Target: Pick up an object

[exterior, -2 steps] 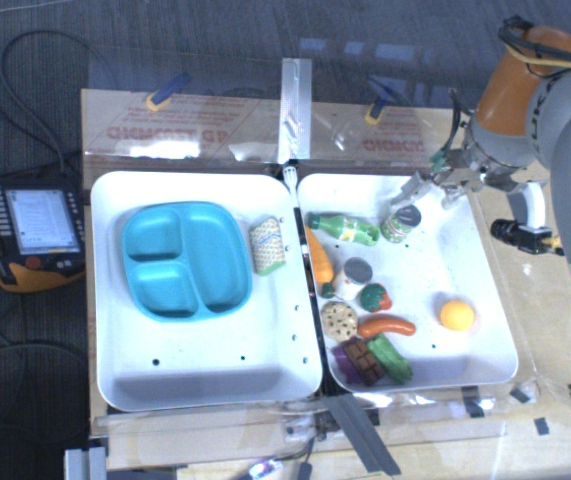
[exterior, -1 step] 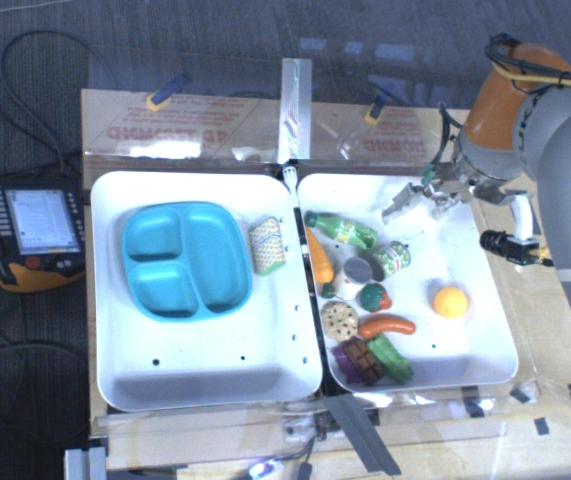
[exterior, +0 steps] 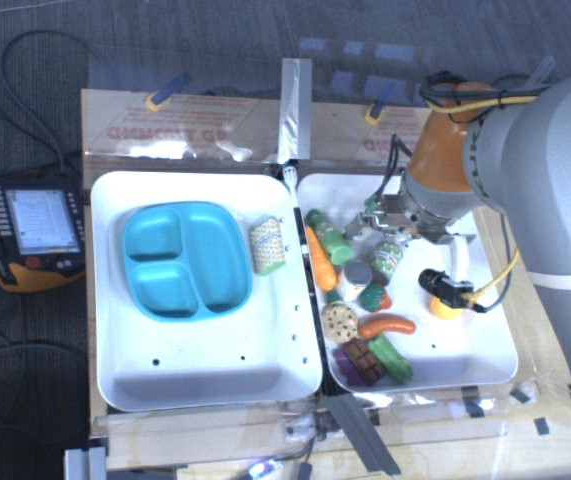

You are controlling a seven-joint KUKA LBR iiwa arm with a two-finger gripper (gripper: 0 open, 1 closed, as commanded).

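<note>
My gripper [exterior: 385,226] hangs over the upper middle of the right bin [exterior: 495,348], just above a small can with a green label [exterior: 387,259]. Close around it lie a green bottle-like toy [exterior: 331,239], an orange carrot [exterior: 319,259] and a grey can [exterior: 357,273]. Further toward the front are a red and green toy [exterior: 373,296], a speckled cookie [exterior: 339,320], a red sausage [exterior: 387,325], a brown chocolate bar [exterior: 357,360] and a green pickle [exterior: 394,360]. A yellow thing [exterior: 446,311] lies at the right, partly hidden.
The left bin [exterior: 165,368] holds a blue divided plate [exterior: 183,258] and a small tan cylinder [exterior: 267,245] by its right wall. A teach pendant [exterior: 30,230] lies off the bench at the left. The arm's grey body covers the right bin's far right corner.
</note>
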